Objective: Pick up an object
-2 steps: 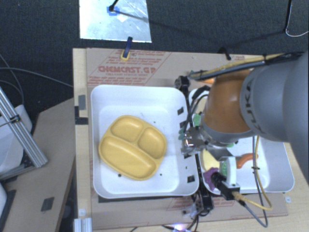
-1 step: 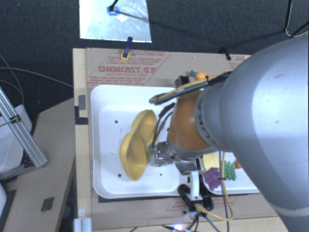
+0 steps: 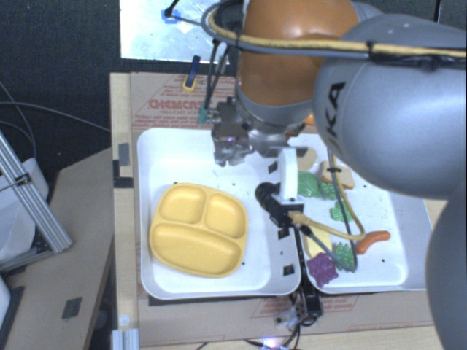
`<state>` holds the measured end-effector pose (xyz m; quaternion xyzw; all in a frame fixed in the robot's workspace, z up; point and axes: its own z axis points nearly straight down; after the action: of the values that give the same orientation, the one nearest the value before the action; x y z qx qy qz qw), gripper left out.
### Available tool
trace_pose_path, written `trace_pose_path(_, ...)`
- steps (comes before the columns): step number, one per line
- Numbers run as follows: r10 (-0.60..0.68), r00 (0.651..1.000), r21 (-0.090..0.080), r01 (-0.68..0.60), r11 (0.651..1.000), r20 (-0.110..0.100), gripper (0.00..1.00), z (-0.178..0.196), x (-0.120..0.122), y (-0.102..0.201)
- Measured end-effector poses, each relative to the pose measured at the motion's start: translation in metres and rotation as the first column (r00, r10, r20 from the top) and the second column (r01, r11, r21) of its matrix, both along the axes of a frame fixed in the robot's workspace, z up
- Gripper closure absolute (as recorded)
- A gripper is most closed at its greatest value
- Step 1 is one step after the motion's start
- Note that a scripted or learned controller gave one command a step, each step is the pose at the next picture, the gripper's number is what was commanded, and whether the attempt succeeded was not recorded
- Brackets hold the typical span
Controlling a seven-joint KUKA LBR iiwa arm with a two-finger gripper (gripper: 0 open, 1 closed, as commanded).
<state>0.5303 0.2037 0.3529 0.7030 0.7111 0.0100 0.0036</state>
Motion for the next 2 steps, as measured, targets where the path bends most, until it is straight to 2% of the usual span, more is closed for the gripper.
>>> trace_pose_path(1,0.000,1.000,-0.008,0.000,1.000,-0.016,1.00,0.001,-0.002,-0.004)
trace_pose_path(2,0.007,1.000,-0.008,-0.008,1.000,-0.015,1.00,0.011,-0.001,-0.004)
